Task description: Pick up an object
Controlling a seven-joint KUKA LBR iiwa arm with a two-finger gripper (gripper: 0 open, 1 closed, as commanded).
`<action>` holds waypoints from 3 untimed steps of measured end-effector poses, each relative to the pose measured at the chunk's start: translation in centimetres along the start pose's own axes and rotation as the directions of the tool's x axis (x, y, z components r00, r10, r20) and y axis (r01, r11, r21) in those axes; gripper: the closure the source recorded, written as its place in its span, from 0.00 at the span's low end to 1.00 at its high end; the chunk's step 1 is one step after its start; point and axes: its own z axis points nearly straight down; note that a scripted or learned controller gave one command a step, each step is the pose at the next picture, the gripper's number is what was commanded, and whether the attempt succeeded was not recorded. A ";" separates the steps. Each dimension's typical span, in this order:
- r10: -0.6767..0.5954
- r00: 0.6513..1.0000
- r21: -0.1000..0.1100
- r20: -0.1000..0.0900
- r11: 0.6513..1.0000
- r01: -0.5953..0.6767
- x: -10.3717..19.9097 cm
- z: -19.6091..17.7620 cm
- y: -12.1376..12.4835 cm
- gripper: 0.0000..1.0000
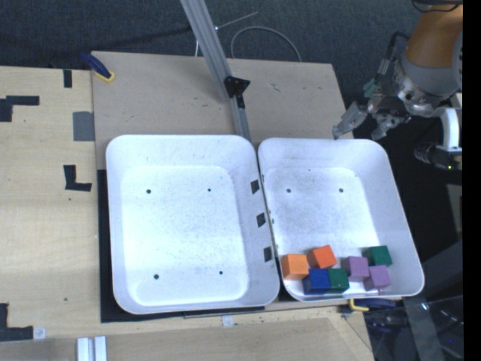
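Note:
Several small blocks lie along the near edge of the right bin: two orange blocks, a blue block, two green blocks and two purple blocks. My gripper hangs at the upper right, above the far right corner of that bin and well away from the blocks. Its two fingers are spread apart with nothing between them.
The left bin stands beside the right one. A slanted metal pole runs from the top down to the gap between the bins. A loop of cable lies on the bench behind the bins.

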 end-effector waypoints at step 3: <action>-0.005 1.000 0.011 -0.003 1.000 0.005 21.9 4.4 -3.8 0.00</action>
